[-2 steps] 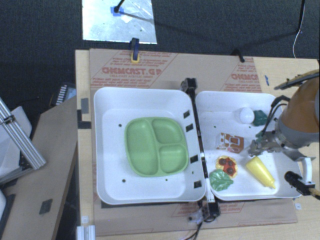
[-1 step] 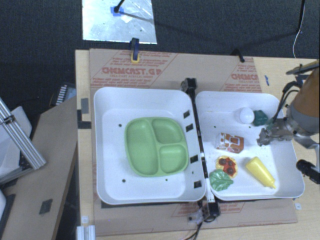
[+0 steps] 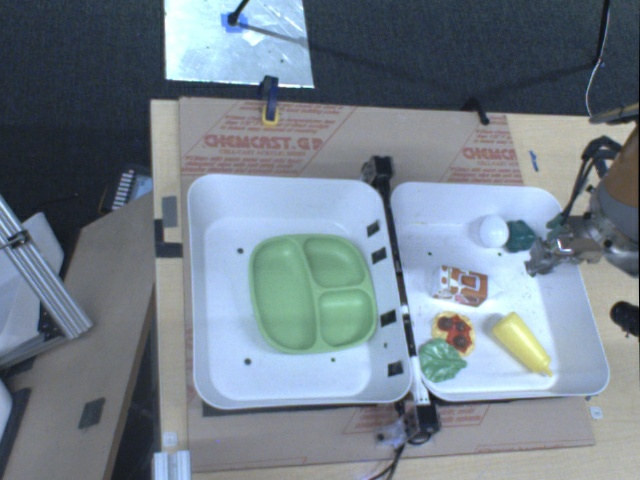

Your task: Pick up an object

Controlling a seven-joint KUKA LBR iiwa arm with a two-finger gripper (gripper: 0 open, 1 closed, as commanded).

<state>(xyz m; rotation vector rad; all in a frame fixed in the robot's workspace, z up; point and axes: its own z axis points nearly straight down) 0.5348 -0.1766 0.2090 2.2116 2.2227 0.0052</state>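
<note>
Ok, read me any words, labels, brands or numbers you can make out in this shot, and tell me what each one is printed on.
"CHEMCAST GP": red print on the brown protective sheet behind the left bin, left side; the last letters are unsure.
"CHEMCAST": red print, slanted, on the same sheet behind the right bin, partly cut off.
Small red and white packet in the right bin: has markings, too small and blurred to read.

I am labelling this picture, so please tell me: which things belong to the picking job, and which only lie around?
Belong to the job:
- claw
- white ball
- dark green piece
- small printed box
- red and yellow toy
- green leaf
- yellow cone

Only lying around:
- green divided tray
- left bin
- yellow clamp
</note>
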